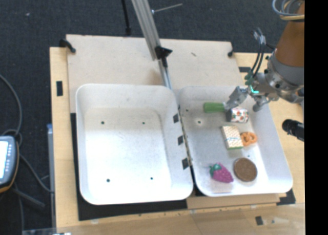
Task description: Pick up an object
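Camera view: my tool (245, 102) hangs over the far part of the right-hand shallow white bin (271, 142).
My grey fingers stand spread, one just beside the green cylinder-shaped block (213, 107), with the small white box with red spots (239, 115) low between them; whether they touch it I cannot tell. Nearer in the same bin lie a pale patterned rectangular packet (232, 136), an orange ring-shaped piece (248, 138) touching it, a flat brown round disc (245, 169) and a magenta berry-shaped toy (221, 173). The left-hand white bin (128, 142) sits alongside on the tabletop (61, 126).
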Tool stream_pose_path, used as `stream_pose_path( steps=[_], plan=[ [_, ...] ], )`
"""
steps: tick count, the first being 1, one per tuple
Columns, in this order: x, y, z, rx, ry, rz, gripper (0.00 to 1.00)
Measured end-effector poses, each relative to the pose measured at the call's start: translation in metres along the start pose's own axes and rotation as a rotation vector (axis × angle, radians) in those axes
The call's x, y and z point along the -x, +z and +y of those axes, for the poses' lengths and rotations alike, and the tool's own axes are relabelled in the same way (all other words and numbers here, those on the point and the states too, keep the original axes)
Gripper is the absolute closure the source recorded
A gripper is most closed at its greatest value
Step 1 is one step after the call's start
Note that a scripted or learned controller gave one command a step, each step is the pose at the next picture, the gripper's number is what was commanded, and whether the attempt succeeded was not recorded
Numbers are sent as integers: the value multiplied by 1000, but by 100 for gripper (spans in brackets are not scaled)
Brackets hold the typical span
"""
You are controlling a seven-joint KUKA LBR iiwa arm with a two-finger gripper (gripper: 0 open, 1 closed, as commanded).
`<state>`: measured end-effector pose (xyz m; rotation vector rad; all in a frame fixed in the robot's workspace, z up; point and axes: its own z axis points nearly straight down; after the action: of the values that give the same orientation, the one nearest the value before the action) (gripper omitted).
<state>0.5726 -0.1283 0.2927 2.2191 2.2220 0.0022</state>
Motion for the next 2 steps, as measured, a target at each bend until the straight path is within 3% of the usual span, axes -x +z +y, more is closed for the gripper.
stream_pose_path(
  steps=[2],
  plan=[
    [7, 93, 1, -5, 3, -2, 0]
  ],
)
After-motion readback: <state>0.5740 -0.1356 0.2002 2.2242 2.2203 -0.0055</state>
